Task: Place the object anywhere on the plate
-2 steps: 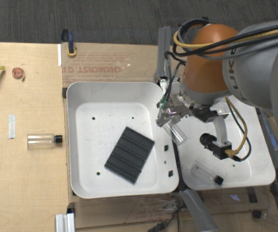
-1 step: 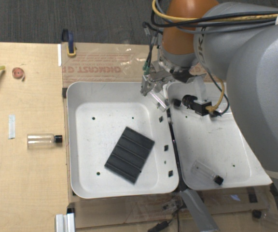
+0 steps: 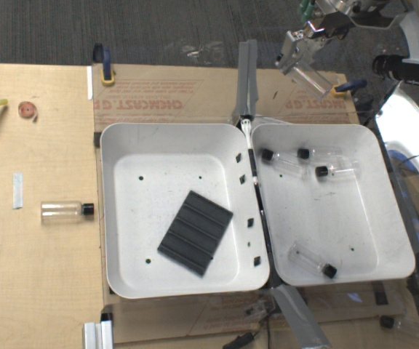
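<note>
1. OBJ. Clear vials w/ black caps, lying on their sides in the right bin (image 3: 384, 217). The bodies are see-through and faint against the white floor; the caps show plainly.
- Vial A (image 3: 270, 156), vial B (image 3: 303, 153), vial C (image 3: 329, 170): a loose cluster at the bin's far end, the part nearest the claw, below it in the view.
- Vial D (image 3: 317, 265): alone at the near end, well apart from the claw.

2. CLAW. Claw (image 3: 302, 49) hangs past the far rim of the right bin, over the cardboard (image 3: 166, 97), clear of both bins. Spread or pressed together: cannot tell. A pale translucent strip (image 3: 313, 77) lies just below it; whether it is a vial or part of the claw, and whether it is gripped, cannot tell.

3. PLATE. Dark ribbed plate (image 3: 195, 233), tilted, on the floor of the left bin (image 3: 115, 195), well down-left of the claw. Nothing rests on it.
</note>
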